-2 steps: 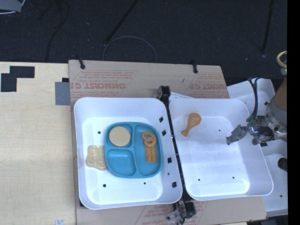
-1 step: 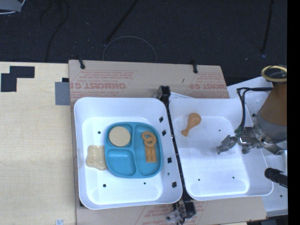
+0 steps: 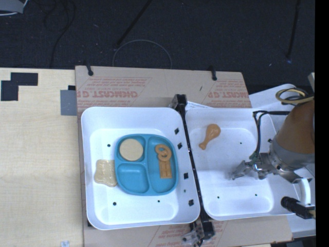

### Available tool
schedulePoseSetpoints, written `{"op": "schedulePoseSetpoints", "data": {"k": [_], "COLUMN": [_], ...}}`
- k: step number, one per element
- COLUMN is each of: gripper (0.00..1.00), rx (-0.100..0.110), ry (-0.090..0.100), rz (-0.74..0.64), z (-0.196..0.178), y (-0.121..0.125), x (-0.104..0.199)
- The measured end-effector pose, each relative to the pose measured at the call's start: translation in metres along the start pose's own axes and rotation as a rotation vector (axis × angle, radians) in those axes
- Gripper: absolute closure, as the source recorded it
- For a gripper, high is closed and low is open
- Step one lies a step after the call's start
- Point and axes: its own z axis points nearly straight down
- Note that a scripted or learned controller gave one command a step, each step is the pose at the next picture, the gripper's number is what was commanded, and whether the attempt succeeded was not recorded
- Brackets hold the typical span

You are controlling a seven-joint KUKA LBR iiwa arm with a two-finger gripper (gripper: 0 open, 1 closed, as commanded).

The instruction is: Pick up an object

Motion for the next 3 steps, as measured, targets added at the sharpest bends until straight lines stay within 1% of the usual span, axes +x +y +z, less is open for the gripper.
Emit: {"op": "schedulePoseSetpoints", "data": {"k": [1, 2, 3], "gripper": [0.00, 1.00, 1.00], "rx": [-0.006, -0.007, -0.011], "ry": [-0.002, -0.002, -0.004], "rz": [0.000, 0.003, 0.002], "z": [0.018, 0.007, -0.054], "y": [0.000, 0.001, -0.002], "x": [0.001, 0.000, -0.006]}}
